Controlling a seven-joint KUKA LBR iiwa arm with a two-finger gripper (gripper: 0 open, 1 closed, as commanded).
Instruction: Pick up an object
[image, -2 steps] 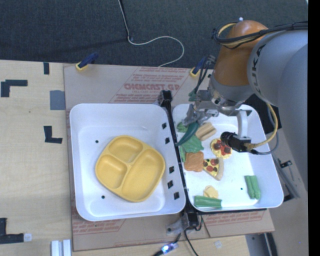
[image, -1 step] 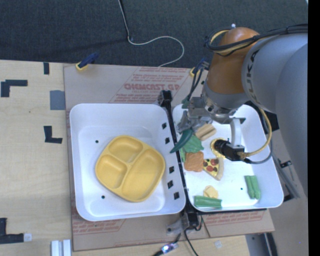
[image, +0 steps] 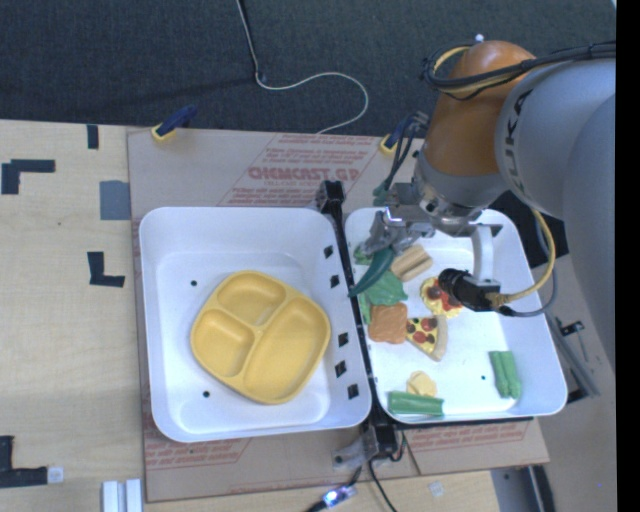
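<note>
A grey robot arm with an orange band reaches in over the right bin (image: 530, 385), its gripper (image: 385, 243) low at that bin's upper left corner, close to the divider between the two bins. Whether the claw is released or clenched cannot be told from this angle, and nothing can be seen in its grip.

Just beneath it lies a green leafy toy (image: 380, 282), the likeliest target by its position, with a tan bread-like piece (image: 410, 264) just beside it. Toy food is scattered loosely through this bin, apparently as a pool to pick from: an orange-brown piece (image: 388, 323), a pizza slice (image: 428, 336), a round pizza-like piece (image: 436, 297), a small yellow piece (image: 422, 383) and two green pieces (image: 415, 403) (image: 506, 373) near the lower rim.

The left bin (image: 165, 250) holds a yellow divided plate (image: 260, 336), lying flat near its middle.

Both bins rest on a sheet of printed cardboard (image: 290, 175) over a pale wooden bench (image: 60, 300) marked with dark tape. A white cable (image: 310, 80) loops across dark carpet beyond.
</note>
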